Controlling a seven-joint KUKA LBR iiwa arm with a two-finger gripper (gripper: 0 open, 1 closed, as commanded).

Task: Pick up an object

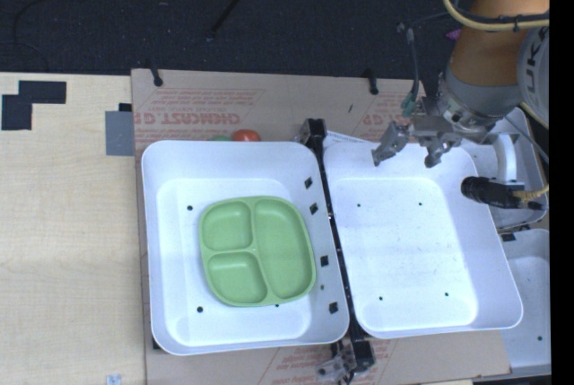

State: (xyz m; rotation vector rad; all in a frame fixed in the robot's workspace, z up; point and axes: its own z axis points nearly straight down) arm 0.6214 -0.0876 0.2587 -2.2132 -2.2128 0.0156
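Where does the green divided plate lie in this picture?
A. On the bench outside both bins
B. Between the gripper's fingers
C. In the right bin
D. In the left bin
D: the green plate lies flat on the floor of the left bin, while the gripper hangs over the far edge of the right bin.

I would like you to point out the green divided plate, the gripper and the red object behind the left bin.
green divided plate (257, 250): camera view, on the ridges where its compartments meet.
gripper (408, 156): camera view, midway between its fingertips.
red object (246, 136): camera view, on its visible top.
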